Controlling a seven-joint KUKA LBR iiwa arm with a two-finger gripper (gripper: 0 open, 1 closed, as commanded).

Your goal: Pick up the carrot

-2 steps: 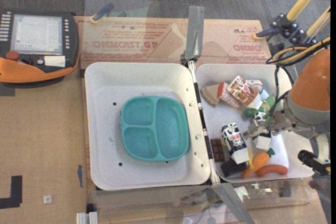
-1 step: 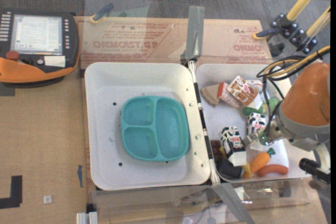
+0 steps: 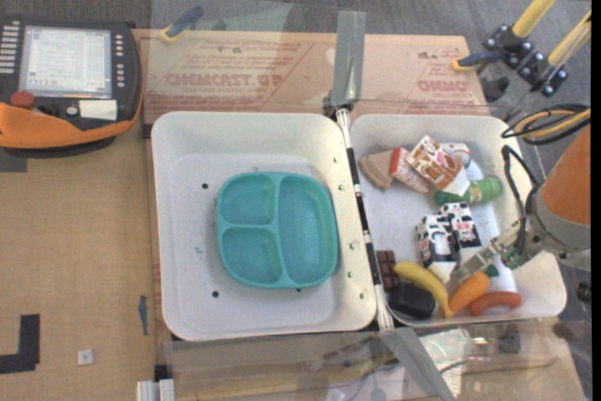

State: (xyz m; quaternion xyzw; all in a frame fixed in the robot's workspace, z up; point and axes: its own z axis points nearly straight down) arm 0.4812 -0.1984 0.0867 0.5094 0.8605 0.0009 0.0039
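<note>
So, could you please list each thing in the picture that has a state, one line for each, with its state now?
carrot: lying in the right bin, near its front, not lifted
gripper: low over the right bin, just above the carrot
banana: lying flat beside the carrot
teal plate: flat in the left bin, right way up
green bottle: lying on its side
tablet: screen lit

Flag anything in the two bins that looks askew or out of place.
Nothing looks spilled or damaged. The right bin is a loose jumble: the red-and-white carton lies tilted on its side, and the carrot is wedged between the banana and a red item. The teal tray sits flat.
</note>
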